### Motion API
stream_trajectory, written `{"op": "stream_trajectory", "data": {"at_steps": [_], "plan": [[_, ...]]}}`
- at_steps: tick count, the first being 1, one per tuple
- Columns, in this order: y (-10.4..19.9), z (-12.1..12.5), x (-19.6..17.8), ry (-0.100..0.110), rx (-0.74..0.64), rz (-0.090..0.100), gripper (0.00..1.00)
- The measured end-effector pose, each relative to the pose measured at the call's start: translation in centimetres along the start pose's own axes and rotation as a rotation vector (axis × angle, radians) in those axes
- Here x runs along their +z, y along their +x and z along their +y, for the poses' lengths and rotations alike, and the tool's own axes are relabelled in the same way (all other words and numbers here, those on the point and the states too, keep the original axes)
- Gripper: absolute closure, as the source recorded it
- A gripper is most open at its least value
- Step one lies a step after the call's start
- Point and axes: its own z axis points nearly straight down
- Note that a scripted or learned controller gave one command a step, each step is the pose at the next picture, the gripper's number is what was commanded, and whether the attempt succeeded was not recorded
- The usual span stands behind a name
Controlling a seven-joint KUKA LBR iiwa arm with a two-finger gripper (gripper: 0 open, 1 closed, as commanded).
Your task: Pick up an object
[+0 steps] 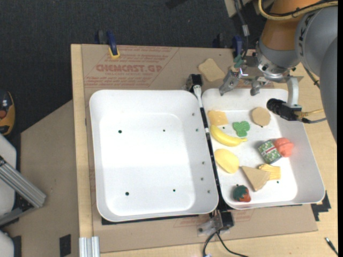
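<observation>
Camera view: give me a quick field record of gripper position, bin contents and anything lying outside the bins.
gripper: two-finger gripper above the far rim of the right white bin, fingers spread, holding nothing
right bin contents: yellow plastic banana, green clover-shaped toy, round tan cookie, yellow lemon-like piece, green box with red toy, tan wedge, red strawberry toy
left white bin: no toys
outside bins: tan bread-slice toy on the brown board

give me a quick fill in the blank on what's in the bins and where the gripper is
1. The banana lies in the ____ bin.
2. The gripper is over the right bin's ____ edge.
3. The green toy lies just ____ of the banana.
4. The tan slice lies on the ____, outside both bins.

Missing words: right; far; right; board
</observation>
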Motion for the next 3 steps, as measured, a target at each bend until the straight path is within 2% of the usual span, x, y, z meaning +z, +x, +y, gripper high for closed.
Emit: {"op": "stream_trajectory", "data": {"at_steps": [1,2,3], "plan": [[5.6,-0.1,-4.4,0.007,0.003,0.0,0.0],[9.3,0.0,-12.2,0.003,0.002,0.001,0.0],[9.1,0.0,-12.8,0.008,0.005,-0.001,1.0]]}}
